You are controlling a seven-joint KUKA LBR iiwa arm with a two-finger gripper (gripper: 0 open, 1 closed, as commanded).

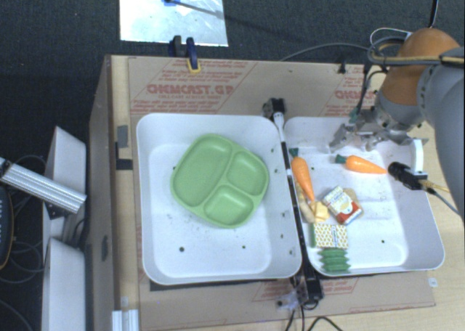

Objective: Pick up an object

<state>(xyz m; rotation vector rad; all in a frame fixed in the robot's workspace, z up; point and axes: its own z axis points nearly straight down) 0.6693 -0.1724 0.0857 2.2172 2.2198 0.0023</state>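
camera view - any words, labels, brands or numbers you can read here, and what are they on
"CHEMCAST GP", red print on the brown sheet under the bins, behind the left bin; the last letters are uncertain.
The same red print repeats, fainter, near the sheet's right rear corner, behind the right bin; too blurred to read.
Small food packet in the right bin: red and white print, too small to read.
Patterned card beside it: no legible text.
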